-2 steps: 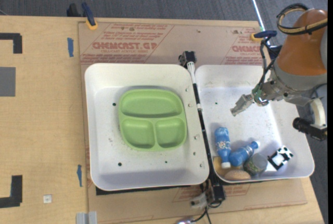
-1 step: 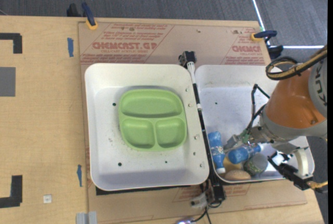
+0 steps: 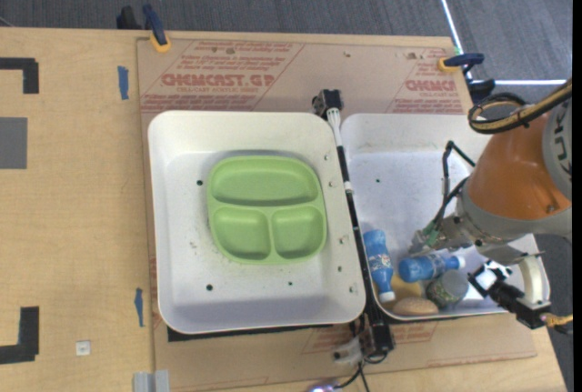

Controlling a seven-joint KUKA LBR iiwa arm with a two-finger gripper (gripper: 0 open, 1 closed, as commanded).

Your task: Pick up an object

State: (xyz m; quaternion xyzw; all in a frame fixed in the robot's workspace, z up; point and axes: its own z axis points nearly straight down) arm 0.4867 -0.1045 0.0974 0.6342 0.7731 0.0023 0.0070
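In the right bin (image 3: 400, 158), the gripper (image 3: 435, 240) — grip state unclear — hovers; the blue bottle (image 3: 424, 267) lies at six o'clock, long axis three-to-nine.

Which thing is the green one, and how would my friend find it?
Look at the two white bins side by side and take the left bin, the one away from the orange-banded arm. A green tray lies flat in its middle. It is the big one with three compartments, one long and two small, unlike the small bottles crowded in the right bin.
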